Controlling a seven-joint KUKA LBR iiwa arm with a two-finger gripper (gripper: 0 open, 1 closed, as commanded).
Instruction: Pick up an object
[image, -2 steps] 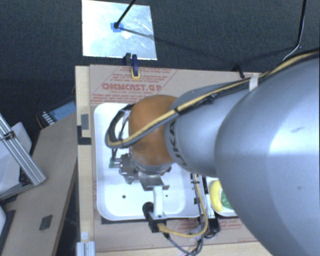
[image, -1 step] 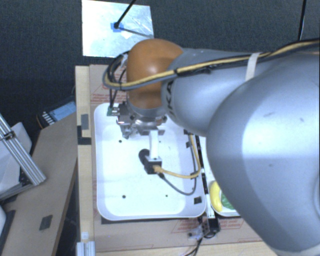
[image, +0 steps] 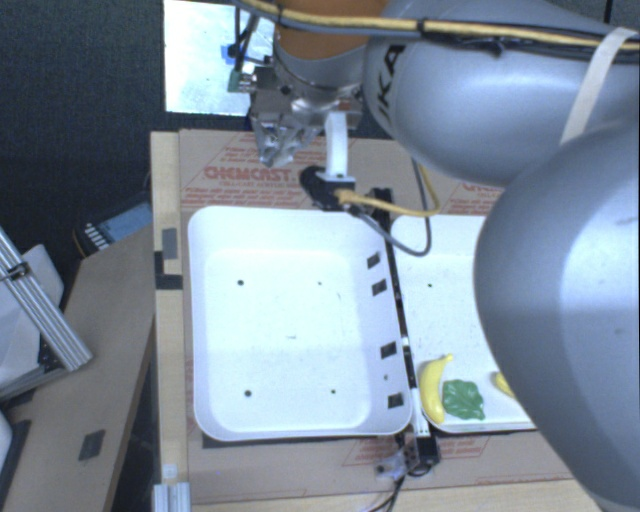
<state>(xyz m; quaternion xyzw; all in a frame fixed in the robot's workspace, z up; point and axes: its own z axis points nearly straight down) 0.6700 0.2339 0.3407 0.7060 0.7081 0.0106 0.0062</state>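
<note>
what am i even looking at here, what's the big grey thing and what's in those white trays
The big grey shape is a robot arm, reaching in from the right, so close to the camera that it blocks much of the picture. The camera is fixed above the bench and looks down at a slant. At the arm's end, near the top of the picture, is its gripper, the part meant to pick things up; nothing can be seen held in it. On the bench sit two shallow white bins side by side. The left bin is in full view. The right bin, partly hidden by the arm, holds a yellow banana, a green object and a bit of another yellow thing.
</note>
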